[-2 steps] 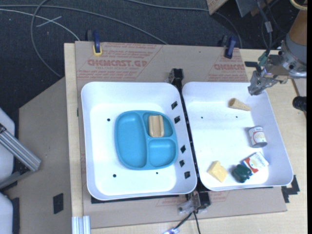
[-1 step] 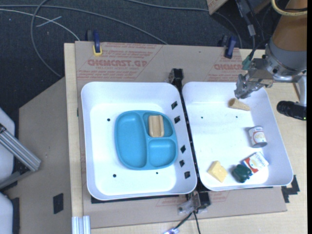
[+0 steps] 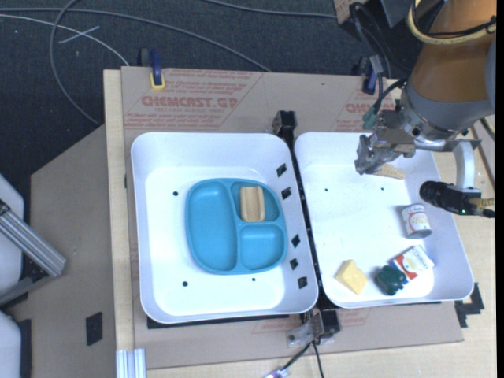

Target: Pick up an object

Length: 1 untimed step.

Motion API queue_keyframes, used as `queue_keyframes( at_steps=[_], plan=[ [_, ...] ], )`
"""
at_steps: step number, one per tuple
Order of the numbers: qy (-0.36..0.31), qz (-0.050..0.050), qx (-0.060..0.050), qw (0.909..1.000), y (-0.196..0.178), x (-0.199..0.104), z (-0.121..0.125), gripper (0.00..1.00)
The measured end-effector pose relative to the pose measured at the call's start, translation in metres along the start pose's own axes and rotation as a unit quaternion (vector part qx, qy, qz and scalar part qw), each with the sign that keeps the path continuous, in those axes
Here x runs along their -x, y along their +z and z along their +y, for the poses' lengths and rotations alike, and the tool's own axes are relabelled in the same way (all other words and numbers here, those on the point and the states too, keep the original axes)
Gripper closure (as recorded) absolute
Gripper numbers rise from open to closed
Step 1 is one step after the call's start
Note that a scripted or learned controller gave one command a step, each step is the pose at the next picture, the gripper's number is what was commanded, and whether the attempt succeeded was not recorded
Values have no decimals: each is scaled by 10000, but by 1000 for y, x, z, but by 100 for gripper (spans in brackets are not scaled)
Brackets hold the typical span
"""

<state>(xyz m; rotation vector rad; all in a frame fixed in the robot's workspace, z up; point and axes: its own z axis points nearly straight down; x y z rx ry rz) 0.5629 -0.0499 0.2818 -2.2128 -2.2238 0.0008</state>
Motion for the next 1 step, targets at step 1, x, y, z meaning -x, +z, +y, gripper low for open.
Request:
queue_keyframes(
  at_steps=[1],
  plan=[
    [3, -2, -8, 10000, 23, -50, -17, 100]
  ],
)
